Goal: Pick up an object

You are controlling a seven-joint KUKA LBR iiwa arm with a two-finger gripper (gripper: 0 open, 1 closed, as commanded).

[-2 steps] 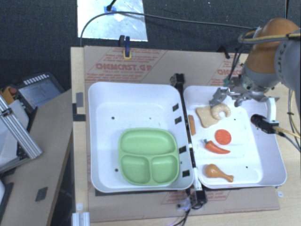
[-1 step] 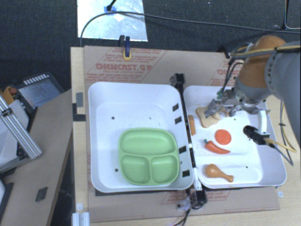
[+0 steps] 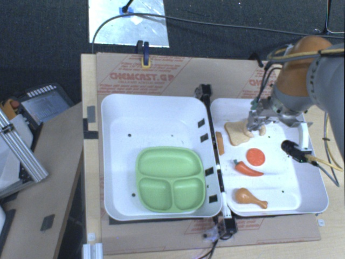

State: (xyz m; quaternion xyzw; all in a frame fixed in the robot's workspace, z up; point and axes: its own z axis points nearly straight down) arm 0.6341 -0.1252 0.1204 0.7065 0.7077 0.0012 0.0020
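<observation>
The right bin (image 3: 310, 190) holds several toy foods. A tan bread slice (image 3: 237, 131) lies near its back left, a red tomato slice (image 3: 255, 156) in the middle, a red chili pepper (image 3: 247, 169) just below it, and a brown chicken drumstick (image 3: 250, 197) near the front. A thin orange-brown stick (image 3: 220, 143) rests along the bin's left wall. My gripper (image 3: 255, 125) hangs low at the right edge of the bread slice, touching or just above it. Whether anything sits between its jaws I cannot tell.
The left bin (image 3: 116, 144) carries a green three-part plate (image 3: 170, 178). A black divider bar (image 3: 211, 144) runs between the bins. The grey arm with its orange band (image 3: 302, 63) enters from the upper right, with a black attachment (image 3: 294, 150) over the right bin.
</observation>
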